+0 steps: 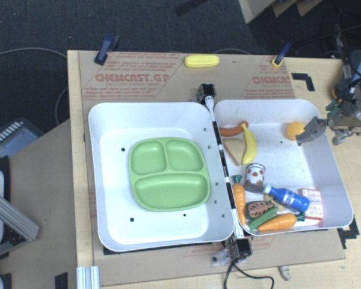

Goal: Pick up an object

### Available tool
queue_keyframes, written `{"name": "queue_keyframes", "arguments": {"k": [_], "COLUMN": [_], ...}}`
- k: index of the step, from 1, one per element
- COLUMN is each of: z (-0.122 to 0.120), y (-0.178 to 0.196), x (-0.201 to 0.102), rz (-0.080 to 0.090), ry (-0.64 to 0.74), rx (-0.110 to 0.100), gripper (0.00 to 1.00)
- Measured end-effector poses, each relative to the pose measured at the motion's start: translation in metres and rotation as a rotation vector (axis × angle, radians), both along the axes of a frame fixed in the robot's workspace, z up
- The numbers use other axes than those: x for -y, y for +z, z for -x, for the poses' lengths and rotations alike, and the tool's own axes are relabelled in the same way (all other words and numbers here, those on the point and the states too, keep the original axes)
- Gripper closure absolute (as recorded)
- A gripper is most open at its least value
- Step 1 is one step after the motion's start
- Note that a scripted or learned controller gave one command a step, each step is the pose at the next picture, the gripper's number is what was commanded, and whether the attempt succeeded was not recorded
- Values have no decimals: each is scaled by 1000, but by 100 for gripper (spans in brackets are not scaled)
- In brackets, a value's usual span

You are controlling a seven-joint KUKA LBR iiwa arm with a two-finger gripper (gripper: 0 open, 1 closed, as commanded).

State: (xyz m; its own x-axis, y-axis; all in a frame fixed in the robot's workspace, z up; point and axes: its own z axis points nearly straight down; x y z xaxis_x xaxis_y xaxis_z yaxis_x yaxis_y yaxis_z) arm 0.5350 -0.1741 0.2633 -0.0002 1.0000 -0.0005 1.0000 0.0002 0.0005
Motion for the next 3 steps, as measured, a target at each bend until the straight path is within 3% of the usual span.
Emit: {"name": "queue_keyframes", "arguments": {"k": [1,2,3], "z": [-73,-119,-132], "y": [-103,-180,-178], "x": [50,38,-3], "rz": [0,-7,-1], "ry": [0,3,2], "rx": [-2,-3,1], "gripper": [0,0,0]}}
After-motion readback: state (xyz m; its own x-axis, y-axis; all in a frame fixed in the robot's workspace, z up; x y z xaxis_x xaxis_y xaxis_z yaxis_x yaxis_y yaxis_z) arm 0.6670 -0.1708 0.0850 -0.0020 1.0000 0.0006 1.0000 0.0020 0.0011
